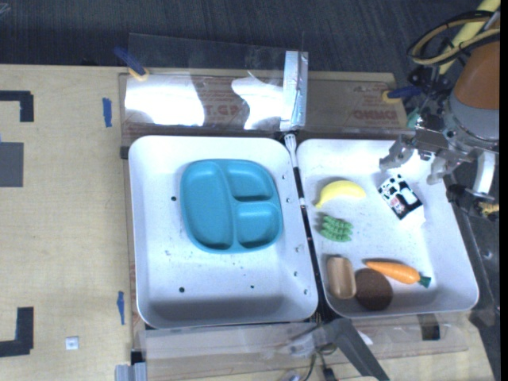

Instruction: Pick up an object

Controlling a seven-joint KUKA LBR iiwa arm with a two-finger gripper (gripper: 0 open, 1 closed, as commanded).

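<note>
Two white bins sit side by side on the worktop [55, 213], and the right bin [444, 292] holds everything worth grabbing, while the left bin [151, 236] carries a blue divided plate [232, 205]. From where I stand the pincer [419, 159] hangs over the right bin's upper corner, near one o'clock of that bin, with its two grey fingers spread apart and nothing between them, so it looks released. Just below it, toward six o'clock and a touch toward seven, lies a small black-and-white card-like piece [399, 197], the nearest thing to the fingers; it looks flat and light, likely hard to pinch off the bin floor unless caught by its edges. At about eight or nine o'clock from the pincer rests a yellow banana [341, 191], which I would guess is a light plastic toy, stiff and a little slick, best taken across its thick middle. A green bumpy piece [335, 228] sits just beneath the banana. Farther down, at the bin's lower edge, lie an orange carrot [393, 271], a brown round lump [373, 289] and a tan block [340, 276], all well apart from the pincer
</note>
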